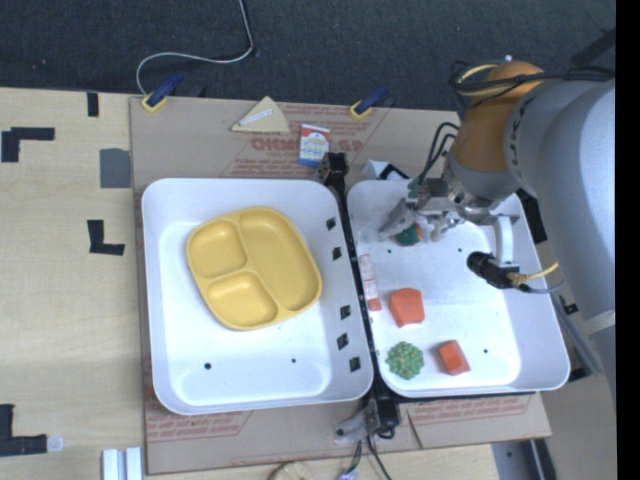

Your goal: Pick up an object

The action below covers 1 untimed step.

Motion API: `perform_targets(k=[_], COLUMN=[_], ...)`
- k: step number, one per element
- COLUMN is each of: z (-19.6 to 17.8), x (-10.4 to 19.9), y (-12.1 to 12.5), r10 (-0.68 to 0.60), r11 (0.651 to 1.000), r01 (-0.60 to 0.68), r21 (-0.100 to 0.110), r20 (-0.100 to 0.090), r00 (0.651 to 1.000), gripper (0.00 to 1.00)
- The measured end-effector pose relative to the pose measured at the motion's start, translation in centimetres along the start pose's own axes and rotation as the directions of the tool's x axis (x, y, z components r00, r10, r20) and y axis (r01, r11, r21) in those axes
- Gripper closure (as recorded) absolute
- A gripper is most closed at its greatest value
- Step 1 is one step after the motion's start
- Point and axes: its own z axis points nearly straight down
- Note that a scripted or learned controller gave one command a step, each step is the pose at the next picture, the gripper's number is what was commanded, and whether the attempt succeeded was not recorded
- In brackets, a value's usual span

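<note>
Upper left of the right bin (522,356): end effector (418,220) sits low over the white floor, with the grey arm (565,143) and its glossy orange band (488,133) coming in from the right of the frame. Can't tell how far open the end effector is, since the metal parts blur together at this angle. A small dark-green lump (407,236) is right at its lower edge; can't tell whether it is touching or gripped.

Rest of the right bin, lower half:
- orange block (406,306), matte and roughly cubic, centre-left
- green knobbly ball (405,359), broccoli-like texture, just below the orange block and apart from it
- smaller orange block (452,357), just right of the green ball

All three are well apart from the end effector.

Left bin (172,303): smooth white plastic, shallow, with rounded corners. It holds a yellow plate (255,266), rounded-square with three moulded compartments, lying rotated in the bin's upper middle.

Both bins sit on a brown cardboard sheet (200,138) with red print, which lies on the pale wood-grain bench (60,298). Above the bins, on the cardboard, are a small red, white and blue carton (314,146) standing upright and a pale triangular wedge (263,117) to its left.
</note>
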Motion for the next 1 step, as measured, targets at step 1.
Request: perform_targets(k=[1], z=[1.74], x=[0.38], y=[2.47], r10=[0.000], r11=[1.000], r01=[0.000], r21=[-0.006], r20=[0.002], r00=[1.000], gripper=[0.00])
